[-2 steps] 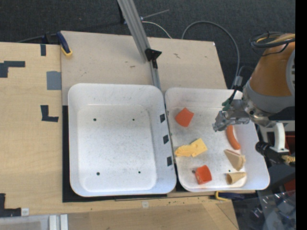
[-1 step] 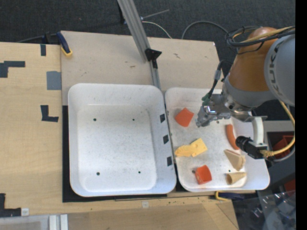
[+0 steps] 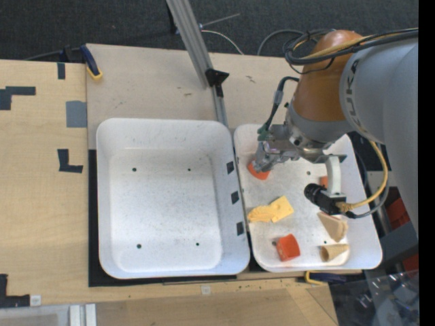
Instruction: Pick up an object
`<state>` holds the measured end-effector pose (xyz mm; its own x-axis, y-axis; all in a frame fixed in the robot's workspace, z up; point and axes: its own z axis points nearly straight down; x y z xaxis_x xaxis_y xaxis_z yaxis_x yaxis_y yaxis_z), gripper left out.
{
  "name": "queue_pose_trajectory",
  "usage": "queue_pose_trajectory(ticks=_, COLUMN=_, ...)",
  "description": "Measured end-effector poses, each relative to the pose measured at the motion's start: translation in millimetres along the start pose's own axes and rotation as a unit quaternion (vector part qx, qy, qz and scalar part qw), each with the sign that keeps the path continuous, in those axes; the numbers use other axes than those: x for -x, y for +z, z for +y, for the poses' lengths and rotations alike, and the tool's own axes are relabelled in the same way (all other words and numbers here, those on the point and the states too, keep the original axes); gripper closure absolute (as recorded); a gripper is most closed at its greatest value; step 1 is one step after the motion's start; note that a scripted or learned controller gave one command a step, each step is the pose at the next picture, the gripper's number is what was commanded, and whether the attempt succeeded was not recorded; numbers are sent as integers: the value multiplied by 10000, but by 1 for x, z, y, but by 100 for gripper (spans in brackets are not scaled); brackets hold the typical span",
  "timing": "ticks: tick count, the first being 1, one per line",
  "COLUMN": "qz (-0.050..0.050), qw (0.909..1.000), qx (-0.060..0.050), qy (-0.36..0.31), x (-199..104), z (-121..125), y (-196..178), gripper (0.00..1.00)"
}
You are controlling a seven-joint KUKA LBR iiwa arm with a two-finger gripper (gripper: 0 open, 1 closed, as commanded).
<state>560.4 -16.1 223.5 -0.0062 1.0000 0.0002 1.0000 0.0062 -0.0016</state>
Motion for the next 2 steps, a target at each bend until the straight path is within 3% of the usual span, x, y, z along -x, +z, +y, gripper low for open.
queue_pose_trajectory(ticks=2, qz=1, qw=10000, qx=7, qy=3, x=-94, z=57, y=3, gripper=100)
